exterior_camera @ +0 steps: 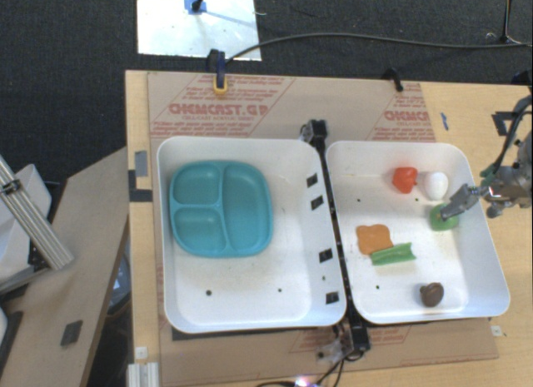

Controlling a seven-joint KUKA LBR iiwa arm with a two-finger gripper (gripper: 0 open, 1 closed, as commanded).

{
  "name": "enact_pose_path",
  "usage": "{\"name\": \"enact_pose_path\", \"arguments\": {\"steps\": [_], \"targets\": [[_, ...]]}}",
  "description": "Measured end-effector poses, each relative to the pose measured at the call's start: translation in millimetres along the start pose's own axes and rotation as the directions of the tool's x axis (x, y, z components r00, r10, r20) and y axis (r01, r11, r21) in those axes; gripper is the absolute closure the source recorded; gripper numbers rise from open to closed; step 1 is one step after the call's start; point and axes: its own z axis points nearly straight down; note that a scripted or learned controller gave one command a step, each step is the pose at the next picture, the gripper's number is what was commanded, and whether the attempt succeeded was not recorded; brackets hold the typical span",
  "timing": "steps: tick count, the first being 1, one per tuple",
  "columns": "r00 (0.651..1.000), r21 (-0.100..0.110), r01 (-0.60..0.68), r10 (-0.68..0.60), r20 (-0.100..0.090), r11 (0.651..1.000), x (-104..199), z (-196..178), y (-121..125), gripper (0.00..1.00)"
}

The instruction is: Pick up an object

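Note:
The right bin [491,290] holds several small items. A red piece [404,179] and a white egg-shaped piece [435,184] lie near its far side. An orange slab [374,237] touches a green pod [392,253] in the middle. A brown lump [430,294] rests near the front. A round green piece [444,218] lies by the right wall. My gripper [460,202] reaches in from the right edge and hangs just above that green piece, partly covering it.
In the left bin [250,302] sits a teal divided plate [221,209]. A black-clipped ridge [326,227] divides the two bins. A cable [333,40] runs across the dark floor behind the bench. A white sheet [196,11] lies at the top left.

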Motion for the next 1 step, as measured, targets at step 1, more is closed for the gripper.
{"name": "enact_pose_path", "arguments": {"steps": [1], "targets": [[1.0,-0.013,0.004,-0.004,0.003,1.0,0.8,-6.6,2.6,0.0]]}}
